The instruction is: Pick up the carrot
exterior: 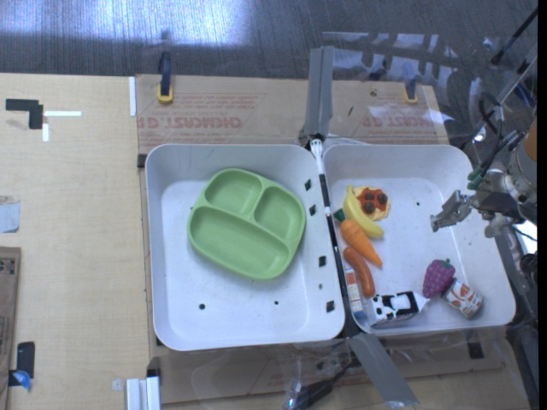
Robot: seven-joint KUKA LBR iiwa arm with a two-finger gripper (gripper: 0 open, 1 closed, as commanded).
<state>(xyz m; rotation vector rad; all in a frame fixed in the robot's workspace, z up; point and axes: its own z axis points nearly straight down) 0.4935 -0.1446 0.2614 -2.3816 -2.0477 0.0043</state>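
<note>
Nearest the camera, along the front of the right bin (504,301), lie a small black-and-white toy cow (395,307), a bunch of purple grapes (438,276) and a red-and-white can (462,298) on its side, the grapes and can just beside each other. Behind the cow, close to the bin's left wall, an orange sausage-like piece (360,271) lies lengthwise, and the carrot (360,240) rests just above it, slanting from its green top at upper left to its tip at lower right; the two orange things look to be touching or nearly so. A banana (358,214) curves along the carrot's far side, very close, with a small pizza slice (373,200) behind it. The gripper (448,213) hangs over the right part of this bin, well apart from the carrot; its jaws appear spread with nothing between them. The left bin holds a green divided plate (246,223). To grasp well, I judge the arm should travel left across the bin, turn the jaws to straddle the carrot across its width near its thick middle, and descend straight, since the banana and the orange piece crowd both sides and a skewed approach could pinch a neighbour instead.
</note>
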